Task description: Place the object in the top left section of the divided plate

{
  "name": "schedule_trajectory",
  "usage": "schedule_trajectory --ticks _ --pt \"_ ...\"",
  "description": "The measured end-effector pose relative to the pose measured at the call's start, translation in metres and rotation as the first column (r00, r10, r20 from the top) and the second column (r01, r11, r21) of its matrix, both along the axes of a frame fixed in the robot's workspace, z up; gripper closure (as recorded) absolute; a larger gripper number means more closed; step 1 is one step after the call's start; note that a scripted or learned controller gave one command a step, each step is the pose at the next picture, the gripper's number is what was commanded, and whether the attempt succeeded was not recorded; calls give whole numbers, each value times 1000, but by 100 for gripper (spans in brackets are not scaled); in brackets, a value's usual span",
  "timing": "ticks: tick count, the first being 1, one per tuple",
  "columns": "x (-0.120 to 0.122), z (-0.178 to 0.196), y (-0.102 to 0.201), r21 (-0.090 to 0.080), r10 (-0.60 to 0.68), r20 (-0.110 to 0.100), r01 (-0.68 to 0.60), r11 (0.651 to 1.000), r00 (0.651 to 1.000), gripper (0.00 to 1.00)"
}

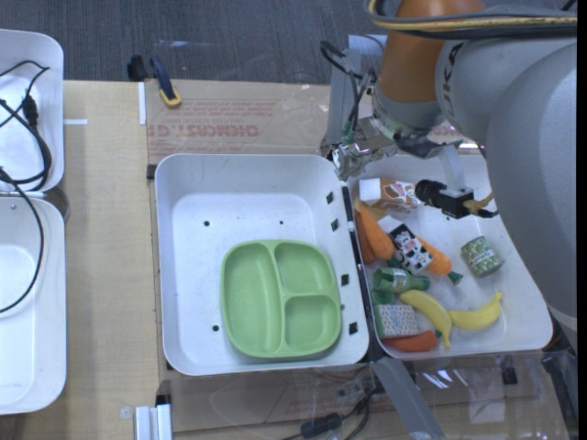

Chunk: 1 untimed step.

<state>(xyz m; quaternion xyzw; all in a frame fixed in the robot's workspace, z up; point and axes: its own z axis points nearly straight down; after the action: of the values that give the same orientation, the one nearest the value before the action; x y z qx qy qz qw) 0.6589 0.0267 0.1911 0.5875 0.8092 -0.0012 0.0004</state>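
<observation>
The end effector hangs over the right bin's far left corner; whether it is wide or narrow I cannot tell. The plate lies below-left of it. A good pick would descend squarely on the nearest carrot, avoiding neighbours.

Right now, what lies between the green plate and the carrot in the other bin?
In the camera view, the touching bin walls with black clips separate the green plate from the carrot; only bare white bin floor besides.

Wooden bench — 2 white bins side by side.
</observation>
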Motion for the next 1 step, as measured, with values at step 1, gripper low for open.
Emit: schedule_trajectory --ticks 1 --pt "-20 83 -47 0 -175 1 175 984 984 100"
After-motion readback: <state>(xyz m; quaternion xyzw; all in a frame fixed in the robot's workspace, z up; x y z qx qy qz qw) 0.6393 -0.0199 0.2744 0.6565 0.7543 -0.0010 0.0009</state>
